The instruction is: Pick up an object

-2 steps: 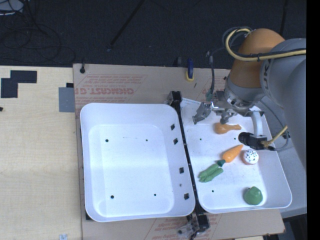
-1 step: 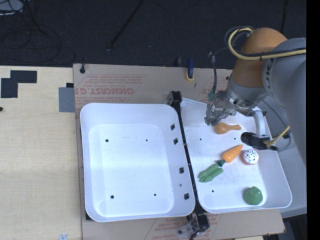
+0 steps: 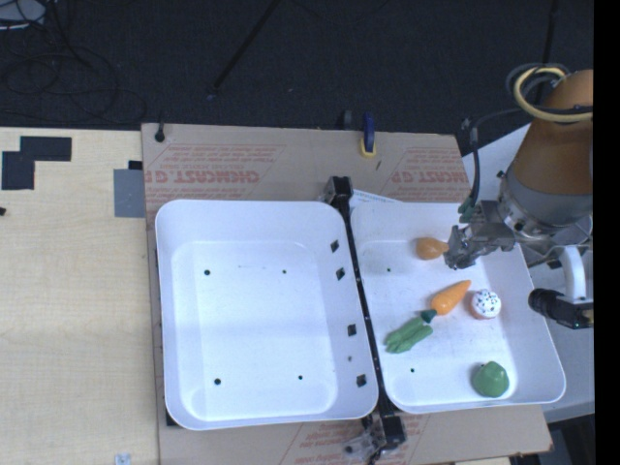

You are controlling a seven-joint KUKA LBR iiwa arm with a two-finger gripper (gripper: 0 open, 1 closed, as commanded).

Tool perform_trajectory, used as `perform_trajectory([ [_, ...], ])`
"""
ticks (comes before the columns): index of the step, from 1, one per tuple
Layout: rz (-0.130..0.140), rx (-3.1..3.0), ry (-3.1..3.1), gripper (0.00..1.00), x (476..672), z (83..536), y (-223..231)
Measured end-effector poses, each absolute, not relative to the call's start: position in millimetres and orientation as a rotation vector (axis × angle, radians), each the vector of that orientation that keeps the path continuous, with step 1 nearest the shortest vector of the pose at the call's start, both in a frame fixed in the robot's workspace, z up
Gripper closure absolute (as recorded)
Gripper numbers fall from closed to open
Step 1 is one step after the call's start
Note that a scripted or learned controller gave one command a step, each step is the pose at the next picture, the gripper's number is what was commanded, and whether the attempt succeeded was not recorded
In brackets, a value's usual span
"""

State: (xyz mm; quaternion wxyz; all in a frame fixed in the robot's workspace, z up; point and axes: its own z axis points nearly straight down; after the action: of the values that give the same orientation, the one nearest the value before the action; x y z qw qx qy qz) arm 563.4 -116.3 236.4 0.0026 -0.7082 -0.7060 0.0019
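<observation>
The bench (image 3: pixel 77 356) is evenly lit from above, and the two white bins (image 3: pixel 252 415) are rendered bright, with soft shadows seen along their inner walls. The dark floor (image 3: pixel 291 46) behind is left dim. Detail is softened throughout, and the small objects (image 3: pixel 455 303) are perhaps slightly blurred by low resolution.

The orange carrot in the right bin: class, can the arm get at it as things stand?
Probably yes. The carrot lies uncovered on the right bin floor, just below the gripper. The white ball beside it might crowd the jaws.
</observation>
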Motion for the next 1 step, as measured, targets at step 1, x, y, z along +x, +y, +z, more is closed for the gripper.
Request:
perform_trajectory([
  [1, 0.006, -2.226, -2.212, 1.0, 509.0, 238.0, -186.6],
])
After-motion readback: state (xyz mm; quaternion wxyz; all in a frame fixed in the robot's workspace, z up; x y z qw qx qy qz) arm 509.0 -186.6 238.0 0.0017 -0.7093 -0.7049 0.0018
